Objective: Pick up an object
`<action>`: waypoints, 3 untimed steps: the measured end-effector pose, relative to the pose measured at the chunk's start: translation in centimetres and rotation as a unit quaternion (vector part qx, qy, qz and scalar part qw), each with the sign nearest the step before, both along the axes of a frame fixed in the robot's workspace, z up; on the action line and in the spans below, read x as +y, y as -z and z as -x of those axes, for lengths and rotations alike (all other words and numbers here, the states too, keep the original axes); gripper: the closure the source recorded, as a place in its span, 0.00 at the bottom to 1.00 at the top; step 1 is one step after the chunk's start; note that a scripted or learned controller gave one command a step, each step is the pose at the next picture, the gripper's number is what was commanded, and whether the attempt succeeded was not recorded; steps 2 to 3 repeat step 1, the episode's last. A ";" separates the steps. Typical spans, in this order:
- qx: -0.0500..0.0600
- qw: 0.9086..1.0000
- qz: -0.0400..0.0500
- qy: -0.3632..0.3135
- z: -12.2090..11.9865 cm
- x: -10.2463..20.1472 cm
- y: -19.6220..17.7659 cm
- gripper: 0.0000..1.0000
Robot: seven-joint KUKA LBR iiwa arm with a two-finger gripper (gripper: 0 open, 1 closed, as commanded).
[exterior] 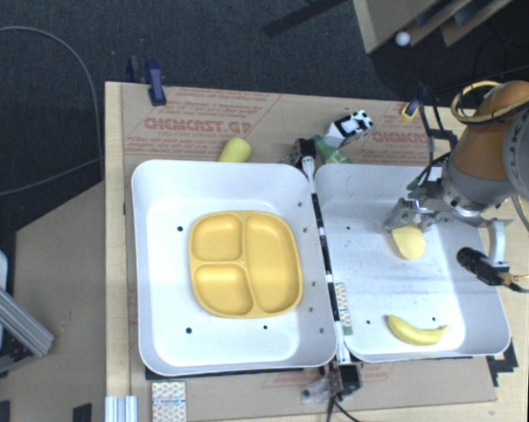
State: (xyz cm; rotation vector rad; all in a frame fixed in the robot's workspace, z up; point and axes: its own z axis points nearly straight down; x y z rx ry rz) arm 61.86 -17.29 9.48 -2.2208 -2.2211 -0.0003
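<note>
Right bin (368, 254): one banana (415, 329) | left bin (158, 245): one plate (245, 263)

Plate (245, 263) in left bin (160, 192), banana (415, 329) in right bin (370, 188)

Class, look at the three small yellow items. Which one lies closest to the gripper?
The rounded pale yellow piece in the right bin, just below the gripper. The banana lies near the front edge; the third lies outside the bins.

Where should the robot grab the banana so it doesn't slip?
Probably at the thick middle of the banana, coming straight down from above. It lies flat in the right bin, curved, its length running left to right, so the fingers should close across its narrow width, one on the near side, one on the far side.
</note>
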 end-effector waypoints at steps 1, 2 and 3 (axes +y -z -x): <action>-0.002 1.000 0.000 -0.001 -1.5 10.1 -9.1 1.00; -0.002 1.000 0.000 -0.001 -1.5 10.1 -9.1 1.00; -0.002 1.000 0.000 -0.001 -1.5 10.1 -9.1 1.00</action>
